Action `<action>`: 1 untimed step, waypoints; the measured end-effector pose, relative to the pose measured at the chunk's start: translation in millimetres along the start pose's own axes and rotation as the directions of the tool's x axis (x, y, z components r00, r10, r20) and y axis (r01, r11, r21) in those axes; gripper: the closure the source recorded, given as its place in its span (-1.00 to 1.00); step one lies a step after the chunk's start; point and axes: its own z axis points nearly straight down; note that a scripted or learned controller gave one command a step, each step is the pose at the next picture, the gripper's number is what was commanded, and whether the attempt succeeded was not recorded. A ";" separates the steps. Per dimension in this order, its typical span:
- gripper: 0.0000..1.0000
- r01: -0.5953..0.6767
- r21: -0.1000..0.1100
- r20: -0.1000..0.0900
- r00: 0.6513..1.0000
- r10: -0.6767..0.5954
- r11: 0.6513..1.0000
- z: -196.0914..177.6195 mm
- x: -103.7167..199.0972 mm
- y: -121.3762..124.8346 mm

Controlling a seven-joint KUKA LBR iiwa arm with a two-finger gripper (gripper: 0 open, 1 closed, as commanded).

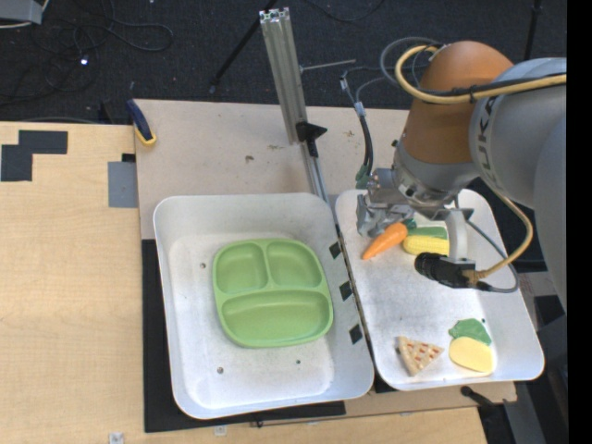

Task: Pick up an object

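My gripper (381,213) hangs over the far left part of the right bin (518,363), with the orange wrist band above it. An orange carrot (384,240) lies tilted just below and in front of the gripper, its upper end right by the gripper's tip. I cannot tell whether the two touch. A yellow corn cob with a green end (427,241) lies to the right of the carrot. Near the bin's front, a pizza slice (418,354) sits beside a yellow fruit with a green leaf (472,350).
The left bin (185,239) holds a green divided plate (271,291). A metal post (287,72) rises behind the bins. A black part on a cable (444,269) hangs from the arm over the right bin's middle.
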 end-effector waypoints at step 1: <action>1.00 0.001 -0.003 0.000 1.000 -0.001 1.000 -9.1 54.5 1.5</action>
